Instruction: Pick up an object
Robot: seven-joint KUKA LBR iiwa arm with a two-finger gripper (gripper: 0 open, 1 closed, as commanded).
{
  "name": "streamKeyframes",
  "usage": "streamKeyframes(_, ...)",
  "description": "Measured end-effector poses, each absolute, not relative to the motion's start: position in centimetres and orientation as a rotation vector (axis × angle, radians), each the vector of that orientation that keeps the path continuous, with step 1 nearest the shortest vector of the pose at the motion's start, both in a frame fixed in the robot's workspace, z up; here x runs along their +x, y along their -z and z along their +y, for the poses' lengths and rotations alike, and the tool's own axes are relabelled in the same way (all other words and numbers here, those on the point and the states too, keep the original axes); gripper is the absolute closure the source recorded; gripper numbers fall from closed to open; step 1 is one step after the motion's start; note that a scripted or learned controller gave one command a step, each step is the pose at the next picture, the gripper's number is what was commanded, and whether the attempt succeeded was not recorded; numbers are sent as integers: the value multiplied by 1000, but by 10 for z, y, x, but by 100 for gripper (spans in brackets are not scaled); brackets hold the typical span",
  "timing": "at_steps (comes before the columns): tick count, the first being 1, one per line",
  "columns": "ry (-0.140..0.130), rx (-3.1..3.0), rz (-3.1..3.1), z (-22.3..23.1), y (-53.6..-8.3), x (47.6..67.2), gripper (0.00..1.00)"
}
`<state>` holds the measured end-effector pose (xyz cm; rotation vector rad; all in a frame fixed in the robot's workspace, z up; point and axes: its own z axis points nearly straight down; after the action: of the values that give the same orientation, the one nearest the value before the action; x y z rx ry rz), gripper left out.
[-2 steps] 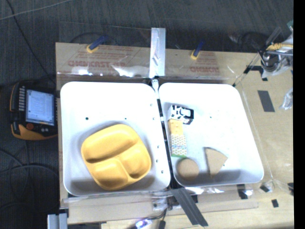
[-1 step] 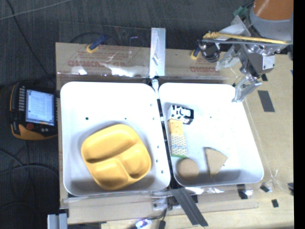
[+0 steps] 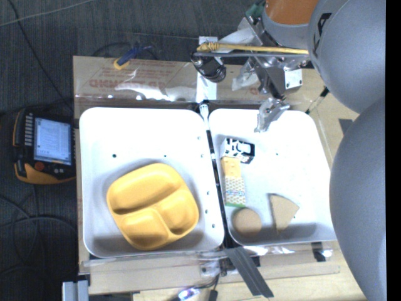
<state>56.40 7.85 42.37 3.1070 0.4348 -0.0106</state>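
White walls keep the things in two bins. A yellow tray [image 3: 152, 204] is laid flat in the left bin [image 3: 94, 168]. In the right bin [image 3: 313, 168], a small box [image 3: 234, 180], a round brown piece [image 3: 245, 220] and a tan wedge [image 3: 285, 210] are set near the front. The gripper [image 3: 268, 115] is held above the back of the right bin, so nothing is gripped yet. How far the fingers are spread cannot be told.

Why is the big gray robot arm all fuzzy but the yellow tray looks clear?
In the camera view, the arm sits near the lens, so it blurs; the yellow tray in the left bin is sharp, casting a soft shadow; the white bins look bright, nearly washed out.
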Motion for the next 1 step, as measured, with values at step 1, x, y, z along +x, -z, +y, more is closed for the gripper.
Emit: streamKeyframes(1,12,3105,442,199,-429,601,0)
